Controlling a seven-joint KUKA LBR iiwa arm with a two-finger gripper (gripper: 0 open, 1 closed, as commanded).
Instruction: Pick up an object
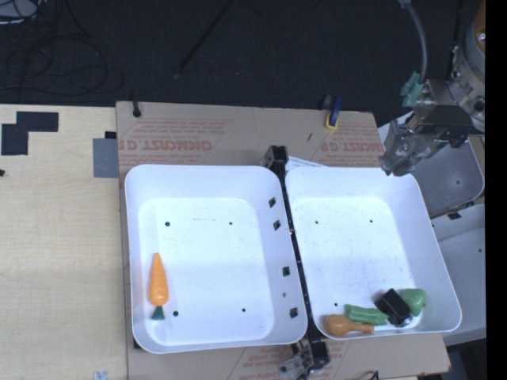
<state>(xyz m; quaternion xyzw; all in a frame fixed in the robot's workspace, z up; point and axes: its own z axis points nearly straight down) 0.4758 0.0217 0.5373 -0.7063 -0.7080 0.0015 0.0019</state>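
Observation:
An orange toy carrot (158, 281) with a green tip lies near the front left corner of the left bin (202, 184). In the right bin (356, 188), at the front right corner, a black block (393, 306) rests against a green toy vegetable (412, 298), with a green pod (365, 314) and an orange-tan pear shape (347, 325) beside them. My gripper (396, 158) hangs above the right bin's back right corner, far from all the objects, with nothing visible between its fingers.
Both bins sit on a cardboard sheet (238, 137) on the wooden bench. A black hinge strip (287, 244) runs between the bins. A blue and yellow clamp (333, 112) stands at the cardboard's back edge. Cables hang over the dark background.

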